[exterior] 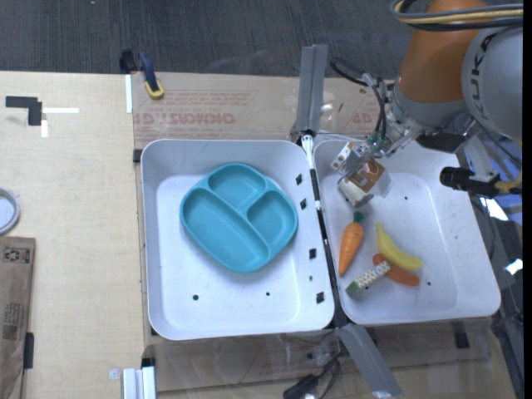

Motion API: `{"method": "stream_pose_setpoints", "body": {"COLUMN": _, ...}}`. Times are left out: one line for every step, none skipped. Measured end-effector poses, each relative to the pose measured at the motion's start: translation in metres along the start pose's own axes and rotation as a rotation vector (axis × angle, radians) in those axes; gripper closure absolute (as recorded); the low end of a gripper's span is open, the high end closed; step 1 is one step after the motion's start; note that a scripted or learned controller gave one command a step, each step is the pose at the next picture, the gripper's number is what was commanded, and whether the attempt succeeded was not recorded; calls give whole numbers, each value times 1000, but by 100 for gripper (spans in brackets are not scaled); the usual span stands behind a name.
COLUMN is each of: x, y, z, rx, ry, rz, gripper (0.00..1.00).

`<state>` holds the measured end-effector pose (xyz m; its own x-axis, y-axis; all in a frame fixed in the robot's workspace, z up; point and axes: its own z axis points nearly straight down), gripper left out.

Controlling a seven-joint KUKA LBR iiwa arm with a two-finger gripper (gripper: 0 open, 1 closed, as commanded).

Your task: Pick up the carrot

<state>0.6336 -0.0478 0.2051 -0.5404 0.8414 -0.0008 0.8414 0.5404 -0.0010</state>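
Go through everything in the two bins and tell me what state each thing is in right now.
carrot: lying in the right bin, near its left wall, not held.
banana: lying right of the carrot.
blue divided plate: flat in the left bin, nothing on it.
gripper: above the right bin's upper left part, beyond the carrot's green end.
right bin: holds the carrot, banana and other small items.
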Motion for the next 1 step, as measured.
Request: {"method": "stream_pose_setpoints", "body": {"x": 0, "y": 0, "z": 0, "rx": 1, "ry": 0, "rz": 1, "gripper": 0}}
